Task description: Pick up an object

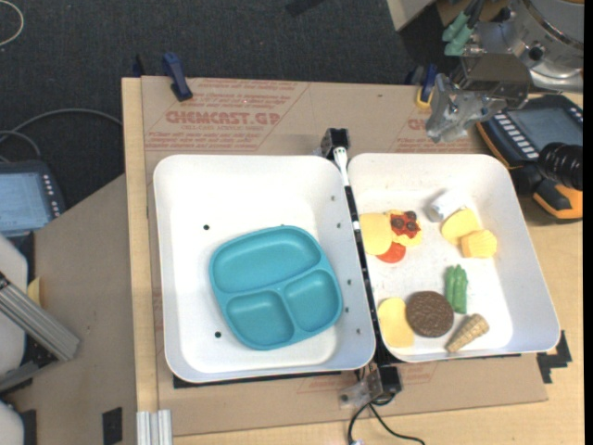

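My gripper (448, 121) hangs above the bench just past the far edge of the right bin (528, 248), open with nothing between its fingers. The right bin holds several toy foods: a yellow slice with red and black toppings (389, 230), a red piece (392, 254), a small grey object (435, 208), two yellow blocks (460, 222) (479, 244), a green vegetable (456, 287), a brown cookie (429, 313), a pale yellow piece (395, 323) and a waffle cone (467, 332). All lie below and apart from the gripper.
The left bin (176, 211) holds a teal divided plate (275, 286). A black clip (334, 141) sits where the bins meet at the far edge. Black and orange gear (556, 179) lies to the right of the bins.
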You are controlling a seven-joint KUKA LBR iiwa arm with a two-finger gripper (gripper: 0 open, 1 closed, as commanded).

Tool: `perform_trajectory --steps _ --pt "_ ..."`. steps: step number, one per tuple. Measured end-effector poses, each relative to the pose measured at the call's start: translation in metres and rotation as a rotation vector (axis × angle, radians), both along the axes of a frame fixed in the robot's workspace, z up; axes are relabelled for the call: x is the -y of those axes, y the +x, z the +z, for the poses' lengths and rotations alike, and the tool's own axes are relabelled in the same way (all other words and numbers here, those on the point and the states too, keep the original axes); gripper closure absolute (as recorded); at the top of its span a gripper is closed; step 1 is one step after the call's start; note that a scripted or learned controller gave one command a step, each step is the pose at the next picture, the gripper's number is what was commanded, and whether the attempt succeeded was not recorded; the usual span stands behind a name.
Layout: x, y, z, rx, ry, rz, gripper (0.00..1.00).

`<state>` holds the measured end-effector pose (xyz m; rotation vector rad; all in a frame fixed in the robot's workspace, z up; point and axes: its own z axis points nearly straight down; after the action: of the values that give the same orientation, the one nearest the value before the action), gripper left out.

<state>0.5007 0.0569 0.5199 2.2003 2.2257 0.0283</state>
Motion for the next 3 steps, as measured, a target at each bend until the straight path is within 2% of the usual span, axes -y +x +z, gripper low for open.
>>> perform_trajectory --steps 1,2,3 --pt "0.007 -0.024 -0.156 -0.039 -0.007 -0.014 1.0" --pt "0.003 -0.022 -0.254 -0.03 -0.005 -0.014 1.0" --pt "0.045 -0.023 -0.34 -0.032 -0.005 -0.018 1.0"
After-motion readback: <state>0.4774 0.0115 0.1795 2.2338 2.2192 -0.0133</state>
